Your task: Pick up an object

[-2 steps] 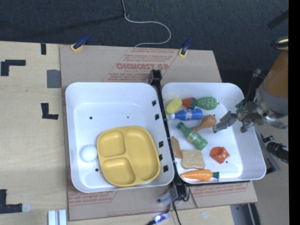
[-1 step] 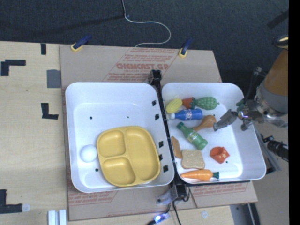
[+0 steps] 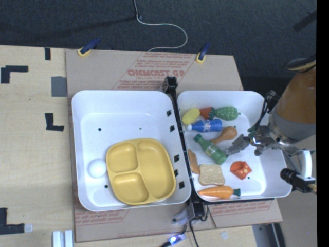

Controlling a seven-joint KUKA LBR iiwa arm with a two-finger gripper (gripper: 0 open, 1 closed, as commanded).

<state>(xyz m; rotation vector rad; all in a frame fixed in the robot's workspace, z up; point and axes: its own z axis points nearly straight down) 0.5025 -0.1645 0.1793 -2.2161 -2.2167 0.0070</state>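
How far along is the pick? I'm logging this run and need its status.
Done: the arm has brought the claw over the right bin, low among the toys, between the green bottle and the red piece. In hand: nothing shows between its fingers; whether they are open is unclear. Left: the grasp and lift. The bottle, red piece, bread slice and carrot all lie on the bin floor.

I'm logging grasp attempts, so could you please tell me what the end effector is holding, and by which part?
Nothing is visibly held: the end effector hangs in the right bin between the chicken drumstick and the red piece.
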